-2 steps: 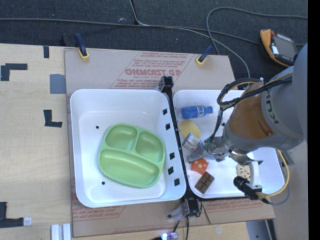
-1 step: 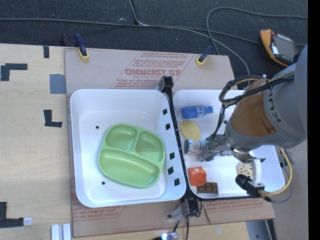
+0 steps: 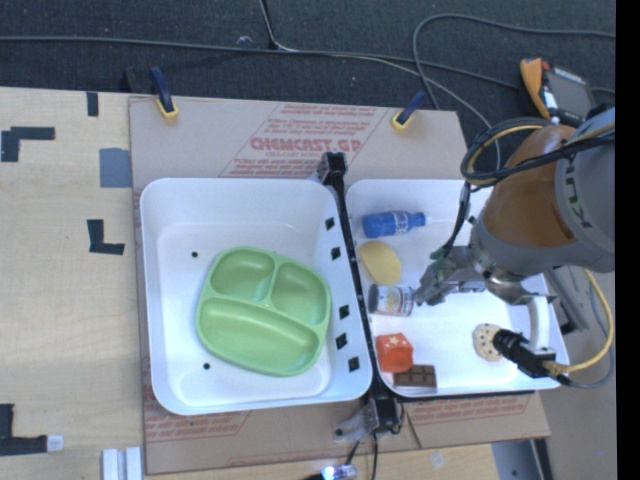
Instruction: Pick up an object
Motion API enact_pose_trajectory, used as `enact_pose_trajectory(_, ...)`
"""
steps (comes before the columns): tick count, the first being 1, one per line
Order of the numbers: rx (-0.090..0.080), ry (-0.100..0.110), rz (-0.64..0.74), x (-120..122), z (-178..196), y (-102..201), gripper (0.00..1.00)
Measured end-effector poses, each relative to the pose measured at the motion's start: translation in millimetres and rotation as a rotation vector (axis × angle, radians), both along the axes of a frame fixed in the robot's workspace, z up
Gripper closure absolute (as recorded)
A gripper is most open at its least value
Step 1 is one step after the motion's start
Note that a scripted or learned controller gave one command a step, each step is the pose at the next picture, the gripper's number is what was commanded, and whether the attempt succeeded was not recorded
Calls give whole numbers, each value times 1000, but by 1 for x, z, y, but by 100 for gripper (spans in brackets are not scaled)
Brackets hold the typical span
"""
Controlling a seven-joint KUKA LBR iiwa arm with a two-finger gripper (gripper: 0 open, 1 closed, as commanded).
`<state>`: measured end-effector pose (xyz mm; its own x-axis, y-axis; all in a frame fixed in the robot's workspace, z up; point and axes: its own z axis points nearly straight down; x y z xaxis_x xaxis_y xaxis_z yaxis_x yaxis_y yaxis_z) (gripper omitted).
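Observation:
My gripper [image 3: 432, 286] hangs low in the right bin [image 3: 455, 368], just right of a small clear jar [image 3: 390, 299] lying on its side. Whether it touches the jar is not clear from this slant. A yellow round object [image 3: 380, 261] lies just above the jar, and a blue bottle [image 3: 392, 223] lies on its side beyond that. An orange-red block [image 3: 394, 351] and a brown chocolate bar [image 3: 414, 376] sit near the bin's front left corner. Under the arm's wrist, on the right, rests a round cookie [image 3: 487, 341].
The left bin [image 3: 165, 268] holds a green divided plate [image 3: 265, 310]. A black divider [image 3: 345, 268] runs between the two bins. The arm's grey and orange body [image 3: 540, 208] covers the right bin's far right part. Cables trail behind the bench.

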<state>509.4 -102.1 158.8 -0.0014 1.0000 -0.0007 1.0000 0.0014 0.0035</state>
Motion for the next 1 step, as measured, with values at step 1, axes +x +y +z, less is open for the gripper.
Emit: enact_pose_trajectory(1, 0, -1, 0, 1, 53, 0, 100)
